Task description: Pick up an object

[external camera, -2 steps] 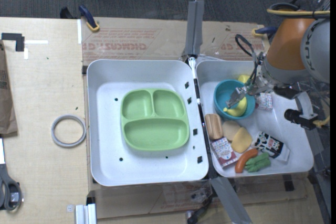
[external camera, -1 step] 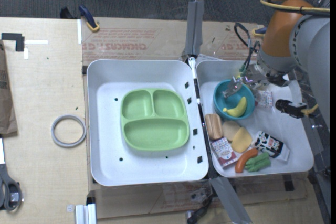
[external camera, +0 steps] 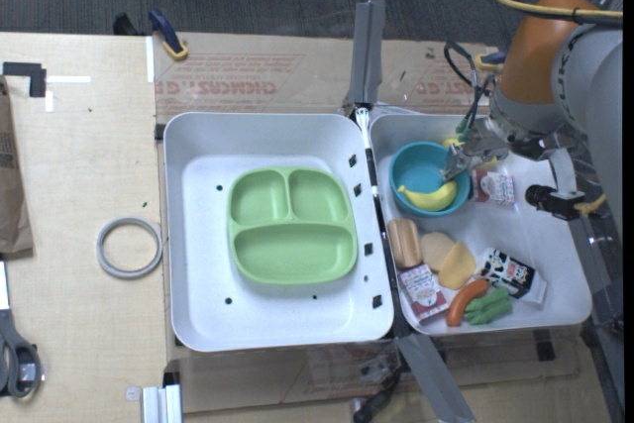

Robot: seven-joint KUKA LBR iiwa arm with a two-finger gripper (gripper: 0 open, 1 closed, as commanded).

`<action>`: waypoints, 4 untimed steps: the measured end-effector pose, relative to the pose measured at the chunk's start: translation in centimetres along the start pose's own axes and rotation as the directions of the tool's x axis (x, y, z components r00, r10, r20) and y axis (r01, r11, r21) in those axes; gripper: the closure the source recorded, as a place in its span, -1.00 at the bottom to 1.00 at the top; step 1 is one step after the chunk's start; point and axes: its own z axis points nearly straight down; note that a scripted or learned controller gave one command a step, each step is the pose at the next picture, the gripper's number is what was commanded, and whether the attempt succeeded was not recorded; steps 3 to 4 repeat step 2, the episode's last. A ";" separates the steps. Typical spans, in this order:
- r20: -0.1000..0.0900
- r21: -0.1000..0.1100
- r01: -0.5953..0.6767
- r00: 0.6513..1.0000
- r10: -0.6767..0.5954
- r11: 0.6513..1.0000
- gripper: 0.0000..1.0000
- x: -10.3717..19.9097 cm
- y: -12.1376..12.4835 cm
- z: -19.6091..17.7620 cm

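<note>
The grey arm [external camera: 584,64] reaches into the right bin [external camera: 570,297], and the claw [external camera: 464,152] hovers over the blue bowl's [external camera: 416,165] far rim; whether it is released or clenched, I cannot tell. Just below the claw, inside the bowl, lies the banana [external camera: 436,196], looking like a light, stiff plastic toy, smooth and likely slippery. Its curve favours a pinch across the narrow middle, clear of the bowl wall. Further below the claw sit the carrot [external camera: 466,301] and a small carton [external camera: 509,273].
</note>
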 end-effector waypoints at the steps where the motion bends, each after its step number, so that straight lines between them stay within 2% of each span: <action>1: -0.002 0.004 0.001 1.000 -0.001 1.000 -1.00 0.2 -0.1 0.3; 2: 0.001 0.001 0.003 1.000 -0.003 1.000 1.00 0.1 0.0 -0.7; 4: 0.001 0.001 0.003 1.000 -0.003 1.000 1.00 0.1 0.0 -0.7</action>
